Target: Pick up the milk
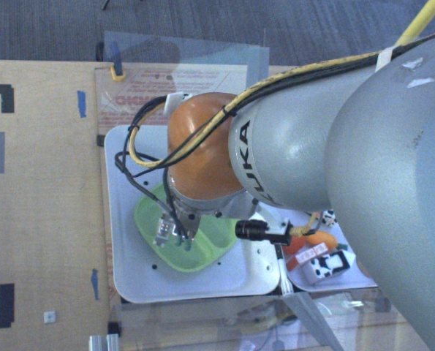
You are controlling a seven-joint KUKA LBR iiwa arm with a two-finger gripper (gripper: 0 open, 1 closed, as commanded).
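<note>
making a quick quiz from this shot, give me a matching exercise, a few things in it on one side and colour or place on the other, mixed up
Things:
1. bowl
2. band above the wrist
3. hand
4. black-and-white carton

Colour or place:
a. orange
b. in the right bin, partly hidden by the arm
c. light green, in the left bin
d. hanging over the bowl

Pairs: 1-c, 2-a, 3-d, 4-b
</note>
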